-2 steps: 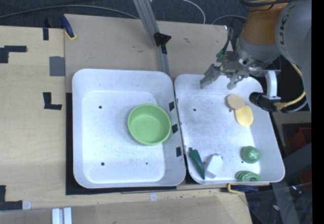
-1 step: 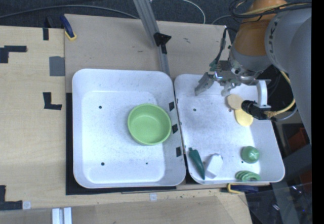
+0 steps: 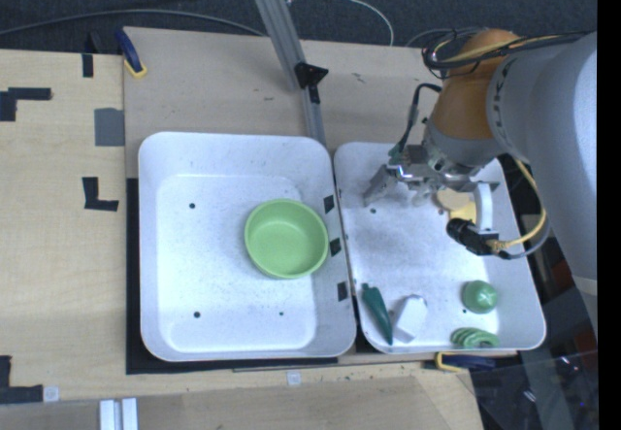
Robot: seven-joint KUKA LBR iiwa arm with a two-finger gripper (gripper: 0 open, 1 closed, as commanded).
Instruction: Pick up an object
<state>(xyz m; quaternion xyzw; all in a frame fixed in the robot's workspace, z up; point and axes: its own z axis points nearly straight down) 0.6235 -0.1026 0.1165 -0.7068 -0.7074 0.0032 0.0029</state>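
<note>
Camera view: the task is judged to be at its very start, since nothing is seen lifted. The fingers (image 3: 376,190) are placed over the right bin (image 3: 408,253), toward its 11 o'clock corner and above a bare patch of its floor. As far as can be read they are spread fairly wide, and nothing is held between them.

Every candidate thing is seen lying in a bin. In the left bin (image 3: 165,224) a green bowl (image 3: 285,239) is set upright, off centre toward 3 o'clock and clear of the walls. In the right bin the small things are gathered along the 6 o'clock edge:
- a dark green piece (image 3: 376,312) at 7 o'clock
- a white block (image 3: 410,314) just beside it, at its 3 o'clock
- a green rounded thing (image 3: 478,296) toward 4 o'clock
- a flat green ridged piece (image 3: 473,338) at 5 o'clock, against the wall

All of these are well apart from the fingers. Everything is therefore judged to be left: a thing must be chosen, approached, closed upon and raised.

The 2 o'clock part of the right bin is covered by the arm (image 3: 543,127), so what lies under it cannot be told. Whether the fingertips touch the bin floor cannot be made out, nor whether the dark green piece and the white block touch each other. The small green things are too small to be identified
</note>
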